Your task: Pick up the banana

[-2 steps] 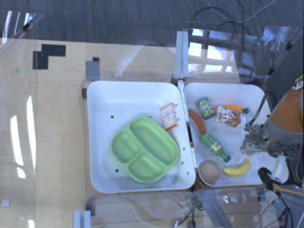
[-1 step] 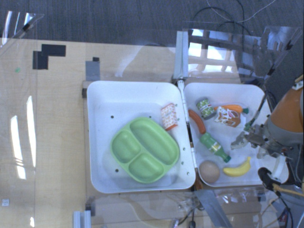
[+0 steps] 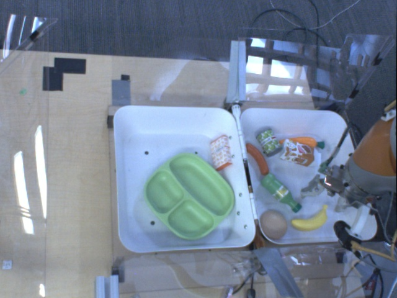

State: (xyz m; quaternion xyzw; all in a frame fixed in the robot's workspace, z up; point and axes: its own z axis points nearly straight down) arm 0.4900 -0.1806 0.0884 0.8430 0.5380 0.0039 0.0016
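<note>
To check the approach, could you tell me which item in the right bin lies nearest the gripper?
The yellow banana, at the bin's near right, just below the gripper; the others lie further left.

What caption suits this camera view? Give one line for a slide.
Arm's gripper poised over the right bin, above the banana lying near a green bottle.

Worktop (image 3: 68, 185): pale wood-look laminate, smooth, with glare. 2 bins (image 3: 133, 228): white plastic, semi-gloss. Divided plate (image 3: 189, 195): matt green plastic. Banana (image 3: 310, 220): smooth, slightly glossy yellow skin. Bottle (image 3: 280, 192): glossy green plastic.
</note>
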